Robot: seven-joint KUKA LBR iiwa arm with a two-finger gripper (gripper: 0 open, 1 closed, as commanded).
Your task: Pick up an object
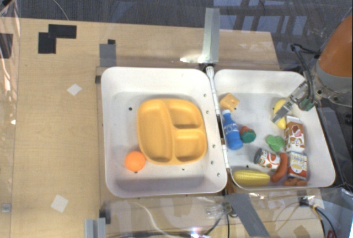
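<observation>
Arm: the grey KUKA arm (336, 60) with its orange band enters at the right edge of the frame, upper half, and reaches down-left into the right bin.
Gripper: the gripper (284, 111) sits low over the upper right part of the right bin; its fingers look slightly apart, and one metal finger lies against a yellow lemon-like toy (281, 105). Whether the toy is between the fingers cannot be told.
Right bin: the white right bin (259, 83) holds a tan cube (229, 102) near its upper left, a blue bottle (232, 131) along its left side, and a small red and green piece (247, 135) just beside the bottle.
Right bin, lower part: a green toy (275, 142), a small can (267, 159), a red sausage (282, 167), a corn cob (251, 178) at the bottom edge, and two printed cartons (296, 149) along the right side, all close together.
Left bin: the white left bin (118, 121) holds a yellow divided tray (172, 130) in the centre and an orange ball (135, 161) touching the tray's lower left corner.
Bench: the light wooden bench (49, 137) fills the left of the frame, with black tape marks (56, 36) at upper left.
</observation>
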